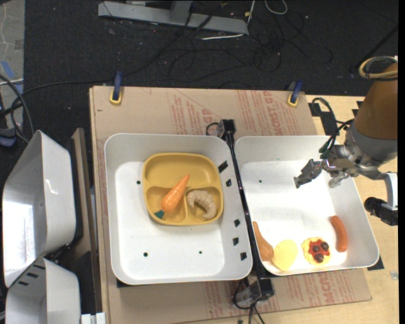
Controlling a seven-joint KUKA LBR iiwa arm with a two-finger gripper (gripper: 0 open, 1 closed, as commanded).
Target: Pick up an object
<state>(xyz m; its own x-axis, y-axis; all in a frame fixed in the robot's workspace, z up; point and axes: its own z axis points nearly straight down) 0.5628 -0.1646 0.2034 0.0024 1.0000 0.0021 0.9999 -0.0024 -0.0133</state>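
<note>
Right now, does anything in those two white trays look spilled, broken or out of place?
Nothing stands out. The yellow plate sits flat in the left bin, holding a toy carrot and shrimp. Four toy foods lie along the right bin's near edge; the pincer hovers above bare floor.

A dark, carpet-like floor [57,44] surrounds the bench, strewn with black cables [190,60] that loop across its upper part. A flat grey metal piece [171,18] lies on the floor near the top edge. The bench top is a sheet of pale brown board [266,111] printed with faint red lettering, held at its far edge by two yellow clamps [116,95], one toward each corner. Off the board's left side stand white box-like housings [35,196]. Light is even, with soft shadows.
</note>
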